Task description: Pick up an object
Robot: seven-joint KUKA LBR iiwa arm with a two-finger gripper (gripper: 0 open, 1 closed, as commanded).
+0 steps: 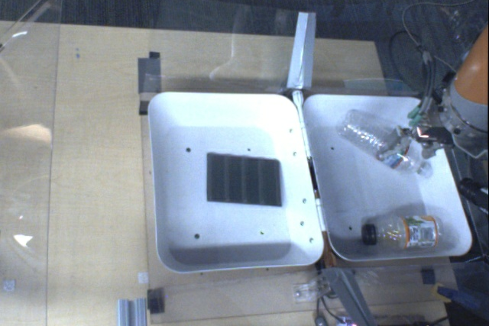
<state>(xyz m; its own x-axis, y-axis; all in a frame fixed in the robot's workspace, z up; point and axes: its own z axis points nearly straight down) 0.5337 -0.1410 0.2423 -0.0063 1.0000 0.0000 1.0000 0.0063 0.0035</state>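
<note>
Two shallow white bins sit side by side on the pale wooden desk. The left bin carries a dark ribbed rectangular mat at the middle of its floor. The right bin holds two bottles. A clear plastic bottle lies on its side in the far half of that bin, slanting from the upper left down toward the right, its capped end pointing at the arm. A second bottle, with amber contents, a black cap at its left end and a colourful label round its body, lies on its side along the near wall of the same bin, well apart from the clear one. The grey arm with its orange band comes in from the right edge over the far right part of the right bin. Its pincer is down at the capped end of the clear bottle, touching or just beside it; the view is too cluttered there to tell whether the pincer is spread or closed, or whether the bottle sits between its tips. A metal strip stands up at the far edge where the two bins meet.
</note>
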